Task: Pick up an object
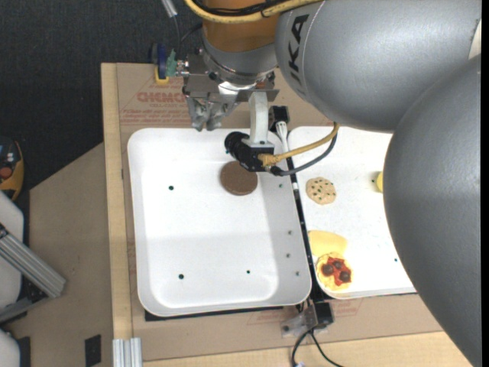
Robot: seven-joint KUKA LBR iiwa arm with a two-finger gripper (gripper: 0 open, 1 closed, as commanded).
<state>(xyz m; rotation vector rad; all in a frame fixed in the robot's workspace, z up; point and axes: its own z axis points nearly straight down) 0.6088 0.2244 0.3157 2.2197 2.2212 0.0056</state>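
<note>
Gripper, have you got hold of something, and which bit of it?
Cannot be told. The gripper sits over the left bin's back edge, apart from the brown disc.

Brown round disc (239,180) lies flat in the left bin, just below the gripper (208,121) and a touch to its right. Chocolate-chip cookie (321,190) sits flat in the right bin, well right of the gripper and lower. Yellow piece with red and dark topping (333,264) rests further below, near that bin's front edge.
</note>
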